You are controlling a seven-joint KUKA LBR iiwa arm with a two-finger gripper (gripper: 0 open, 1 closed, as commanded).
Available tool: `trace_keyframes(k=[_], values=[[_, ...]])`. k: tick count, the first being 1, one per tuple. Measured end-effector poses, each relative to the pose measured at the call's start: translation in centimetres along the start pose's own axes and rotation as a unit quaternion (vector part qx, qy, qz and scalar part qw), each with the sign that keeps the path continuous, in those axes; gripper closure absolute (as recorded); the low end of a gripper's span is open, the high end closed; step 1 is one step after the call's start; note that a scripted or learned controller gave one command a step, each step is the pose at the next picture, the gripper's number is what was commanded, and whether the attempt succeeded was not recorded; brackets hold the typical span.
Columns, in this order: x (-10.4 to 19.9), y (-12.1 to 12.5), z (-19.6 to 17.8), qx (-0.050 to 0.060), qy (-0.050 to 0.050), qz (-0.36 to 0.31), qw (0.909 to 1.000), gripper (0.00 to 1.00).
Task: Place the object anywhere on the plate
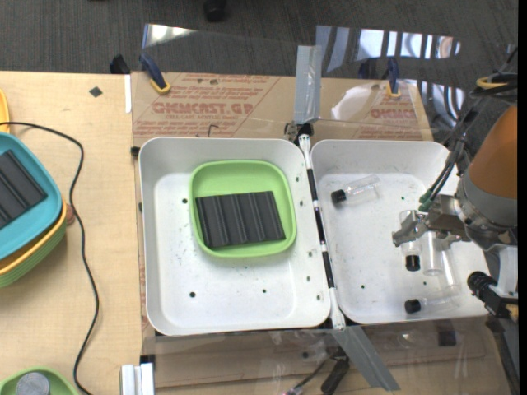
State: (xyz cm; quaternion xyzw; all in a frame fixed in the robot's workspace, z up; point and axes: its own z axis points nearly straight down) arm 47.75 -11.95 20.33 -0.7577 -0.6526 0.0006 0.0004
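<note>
A green square plate (241, 181) with a dark ribbed mat (240, 219) on it lies in the left bin (165, 286). Three clear plastic vials with black caps lie in the right bin (362, 295): one at the upper left (356, 192), one at mid right (430, 262) and one near the front edge (424, 303). My gripper (414, 229) hangs over the right side of the right bin, just above the mid-right vial. I see nothing held in it.
The grey arm with its orange band (498, 159) comes in over the right bin's right rim. Cardboard (214, 105) lies behind the bins. Teal and green plates (29, 212) and a black cable (82, 245) rest on the wooden bench to the left.
</note>
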Motion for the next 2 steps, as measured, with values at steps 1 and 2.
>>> trace_keyframes(k=[1, 2], values=[[0.0, 0.0, 0.0, 0.0, 0.0, 0.0, 1.0, 0.0], [-4.7, 1.6, 0.4, 0.001, -0.001, 0.194, 0.981, 0.0]])
